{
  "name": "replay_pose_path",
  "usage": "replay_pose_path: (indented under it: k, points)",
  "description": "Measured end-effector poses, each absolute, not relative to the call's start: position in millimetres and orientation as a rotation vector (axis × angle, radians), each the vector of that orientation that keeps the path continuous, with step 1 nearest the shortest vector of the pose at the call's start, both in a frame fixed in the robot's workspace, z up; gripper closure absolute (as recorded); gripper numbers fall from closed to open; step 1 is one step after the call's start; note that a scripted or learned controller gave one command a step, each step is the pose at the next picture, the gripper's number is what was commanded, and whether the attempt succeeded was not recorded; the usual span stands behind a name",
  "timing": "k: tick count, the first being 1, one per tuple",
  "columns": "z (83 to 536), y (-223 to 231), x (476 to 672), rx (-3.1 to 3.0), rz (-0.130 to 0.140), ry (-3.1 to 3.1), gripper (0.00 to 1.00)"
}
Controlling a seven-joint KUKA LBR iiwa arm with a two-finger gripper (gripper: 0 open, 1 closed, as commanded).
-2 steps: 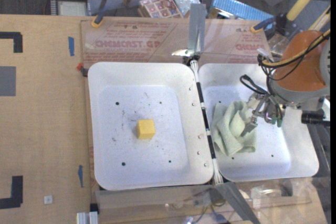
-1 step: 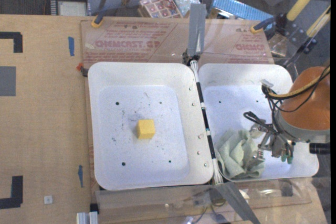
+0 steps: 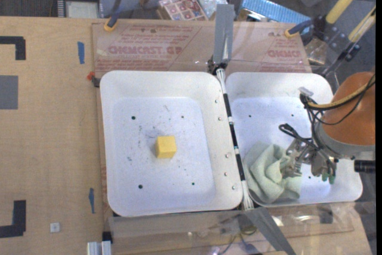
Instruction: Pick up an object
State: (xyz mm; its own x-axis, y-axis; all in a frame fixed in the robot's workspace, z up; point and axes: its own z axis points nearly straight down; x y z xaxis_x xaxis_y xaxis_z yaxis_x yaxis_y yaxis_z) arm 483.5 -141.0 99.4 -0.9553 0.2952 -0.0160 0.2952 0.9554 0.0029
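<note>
Pale green cloth point(image 3: 271, 171) bunched at the right bin's point(image 3: 262, 98) front-left corner, claw point(image 3: 296, 165) low over its right edge, grip state I cannot tell; I'd bite a raised fold, then lift straight.

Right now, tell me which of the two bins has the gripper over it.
The right bin: the gripper is at the pale green cloth there. The left bin holds a yellow block.

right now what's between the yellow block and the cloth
In the camera view, bare white floor of the left bin, then the two bins' adjoining rims separate the yellow block from the cloth.
</note>
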Motion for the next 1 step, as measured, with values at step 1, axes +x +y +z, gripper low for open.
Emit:
replay_pose_path:
  k: [1]
  points:
    - [187.2,-169.0,537.8,-0.120,-0.001,3.132,1.00]
